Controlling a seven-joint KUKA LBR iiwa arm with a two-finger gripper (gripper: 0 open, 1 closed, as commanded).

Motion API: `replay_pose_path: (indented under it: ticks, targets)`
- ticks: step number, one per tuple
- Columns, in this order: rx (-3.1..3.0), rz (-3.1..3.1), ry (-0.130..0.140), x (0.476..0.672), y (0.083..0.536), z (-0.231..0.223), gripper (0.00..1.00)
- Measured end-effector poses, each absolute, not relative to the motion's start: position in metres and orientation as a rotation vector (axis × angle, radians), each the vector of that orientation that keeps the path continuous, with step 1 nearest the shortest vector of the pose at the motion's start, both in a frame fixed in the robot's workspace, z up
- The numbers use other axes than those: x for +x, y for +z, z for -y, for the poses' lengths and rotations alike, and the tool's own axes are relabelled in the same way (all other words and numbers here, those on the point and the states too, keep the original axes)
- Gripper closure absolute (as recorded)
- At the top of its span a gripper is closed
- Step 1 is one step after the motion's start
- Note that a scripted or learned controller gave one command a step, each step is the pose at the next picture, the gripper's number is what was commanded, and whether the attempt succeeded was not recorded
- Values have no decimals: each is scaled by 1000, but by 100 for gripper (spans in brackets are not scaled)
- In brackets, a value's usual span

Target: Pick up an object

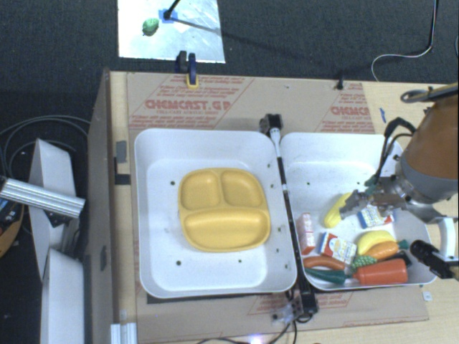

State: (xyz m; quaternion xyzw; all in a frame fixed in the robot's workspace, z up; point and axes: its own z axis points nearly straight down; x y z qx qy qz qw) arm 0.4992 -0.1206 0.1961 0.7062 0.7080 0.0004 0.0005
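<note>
Plainly, "CHEMCAST GP" is printed on the brown board [188, 104] behind the bins, while the jaws' [358, 205] state stays unclear.

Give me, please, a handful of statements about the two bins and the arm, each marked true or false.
1. The yellow divided tray lies in the left bin. True.
2. The gripper is over the left bin. False: it is over the right bin, near the toy food.
3. The toy carrot lies near the front edge of the right bin. True.
4. The yellow divided tray is heaped with toy food. False: its compartments hold nothing; the toy food lies in the right bin.
5. The toy banana lies in the right bin. True.
</note>
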Motion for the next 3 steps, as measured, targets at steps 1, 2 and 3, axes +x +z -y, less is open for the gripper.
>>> replay_pose_path:
  ticks: [1, 2, 3]
  targets:
    - [2218, -2225, 0, 560, 126, 118, 0]
    - [2220, -2222, 1, 539, 84, 114, 0]
    - [2217, -2222, 3, 540, 95, 114, 100]
